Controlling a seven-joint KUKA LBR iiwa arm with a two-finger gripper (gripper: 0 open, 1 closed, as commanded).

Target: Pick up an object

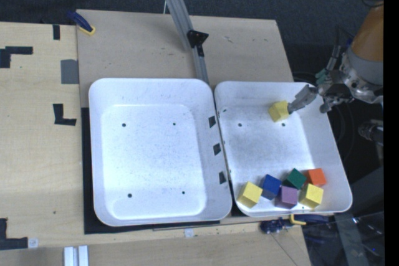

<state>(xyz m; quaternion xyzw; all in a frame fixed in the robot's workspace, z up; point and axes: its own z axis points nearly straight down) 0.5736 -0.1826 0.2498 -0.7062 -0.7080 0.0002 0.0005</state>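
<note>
A yellow block (279, 111) lies in the back part of the right bin (249, 89), apart from the others. My gripper (299, 102) reaches in over the bin's right rim, and its tip touches the block's right side. Whether the block is gripped cannot be told from this view. Several blocks cluster at the bin's front right corner: a yellow one (250, 194), a blue one (270, 185), a green one (295, 178), an orange one (317, 177), a purple one (288, 195) and another yellow one (312, 195).
The left bin (100, 96) sits beside the right one, their rims touching. A slanted metal pole (177, 3) runs down from the top to the gap between the bins. A blue and yellow clamp (279, 225) lies at the right bin's front edge.
</note>
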